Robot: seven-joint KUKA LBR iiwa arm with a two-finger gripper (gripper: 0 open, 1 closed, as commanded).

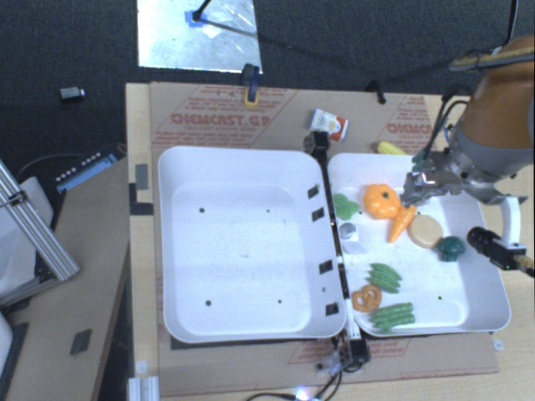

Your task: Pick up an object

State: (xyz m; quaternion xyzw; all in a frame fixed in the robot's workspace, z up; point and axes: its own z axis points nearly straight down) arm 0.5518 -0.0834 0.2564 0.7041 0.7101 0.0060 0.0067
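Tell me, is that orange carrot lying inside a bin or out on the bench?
Inside. The carrot lies slanted on the floor of the right bin, between the orange pumpkin and a pale round piece.

Smooth glossy white plastic bins (242, 165), matt brown cardboard sheet (217, 111) beneath, shiny metal plate (167, 23), dark rough carpet (67, 32)

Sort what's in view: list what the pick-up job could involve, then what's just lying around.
Job:
hand, over the right bin
orange pumpkin
carrot
tan disc
dark green piece
pretzel
two bean pods

Lying about:
left bin
yellow piece on the cardboard
small carton
yellow clamp
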